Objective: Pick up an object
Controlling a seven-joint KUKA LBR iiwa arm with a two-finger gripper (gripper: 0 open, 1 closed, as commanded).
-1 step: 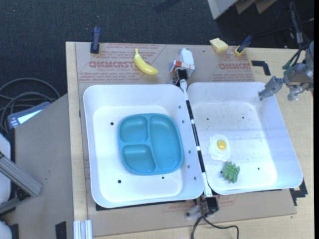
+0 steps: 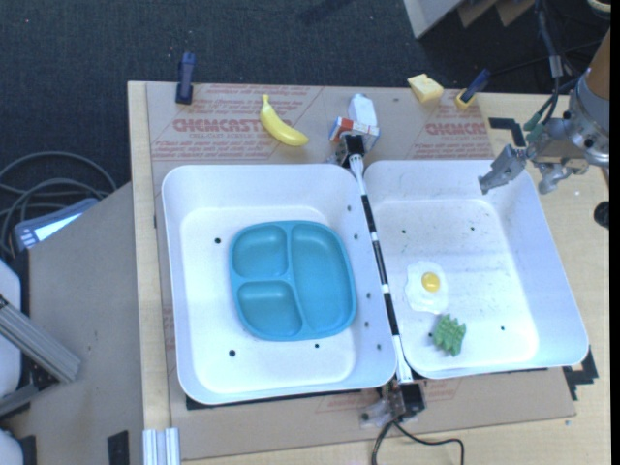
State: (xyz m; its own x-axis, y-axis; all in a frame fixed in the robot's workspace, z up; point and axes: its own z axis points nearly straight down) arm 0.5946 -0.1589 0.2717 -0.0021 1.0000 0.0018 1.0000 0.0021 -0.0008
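You had the gripper (image 2: 528, 168) poised over the far right corner of the right bin (image 2: 542, 250) — its fingers stood spread and held nothing, presumably readied for a descent. The likeliest targets lay well apart from it, near that bin's near left corner: a fried egg (image 2: 427, 287) with a green broccoli piece (image 2: 449, 334) just beside it. The left bin (image 2: 194, 260) carried a blue divided plate (image 2: 291, 279) at its middle, compartments bare.
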